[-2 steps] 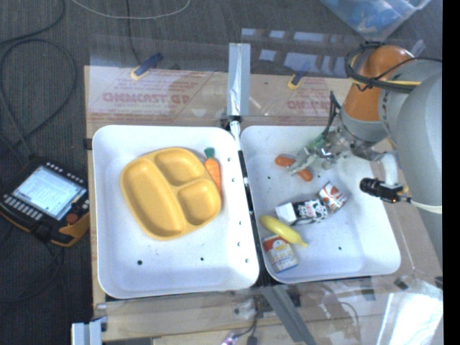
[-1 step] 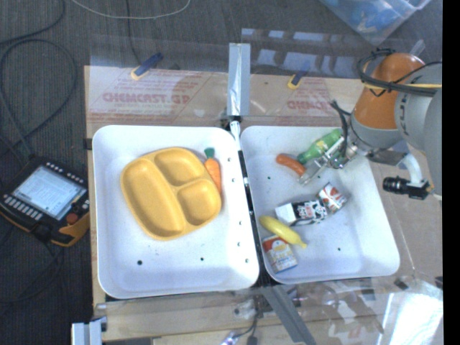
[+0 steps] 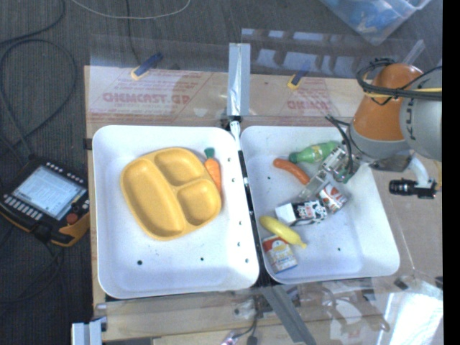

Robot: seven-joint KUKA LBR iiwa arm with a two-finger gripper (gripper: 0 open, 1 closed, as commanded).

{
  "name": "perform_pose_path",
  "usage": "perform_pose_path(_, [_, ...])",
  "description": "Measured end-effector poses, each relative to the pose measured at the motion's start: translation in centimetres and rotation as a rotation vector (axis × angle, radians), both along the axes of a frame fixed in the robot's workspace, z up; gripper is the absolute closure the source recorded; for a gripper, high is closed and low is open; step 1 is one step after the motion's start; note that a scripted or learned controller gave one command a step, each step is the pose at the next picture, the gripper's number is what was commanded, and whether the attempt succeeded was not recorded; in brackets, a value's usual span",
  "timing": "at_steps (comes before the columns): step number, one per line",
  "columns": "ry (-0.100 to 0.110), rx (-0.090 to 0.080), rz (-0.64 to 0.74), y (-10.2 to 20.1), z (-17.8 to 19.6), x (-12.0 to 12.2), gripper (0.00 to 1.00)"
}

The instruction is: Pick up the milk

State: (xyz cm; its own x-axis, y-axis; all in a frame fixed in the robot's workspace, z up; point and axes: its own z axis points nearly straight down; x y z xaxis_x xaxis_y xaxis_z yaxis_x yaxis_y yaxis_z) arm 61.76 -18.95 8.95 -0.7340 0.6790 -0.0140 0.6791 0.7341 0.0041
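Nearest the camera in the right bin: small red-labelled carton at the front edge, banana touching just behind it. Milk is the cow-patterned carton lying on its side mid-bin, not picked yet. A red and white can is pressed against its right end. Claw hangs just behind and above the milk, by the can; can't tell its opening, nothing visibly between the fingers. My read: shift toward the milk's middle, close across its short width, and stay off the can and banana, both could get dragged. Behind: red sausage-like piece, green bottle. Left bin holds a yellow divided tray with a carrot beside it, well clear.
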Motion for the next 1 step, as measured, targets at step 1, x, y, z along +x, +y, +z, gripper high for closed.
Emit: perform_pose_path(1, [0.001, 0.005, -0.002, 0.07, 0.75, 0.08, 1.00])
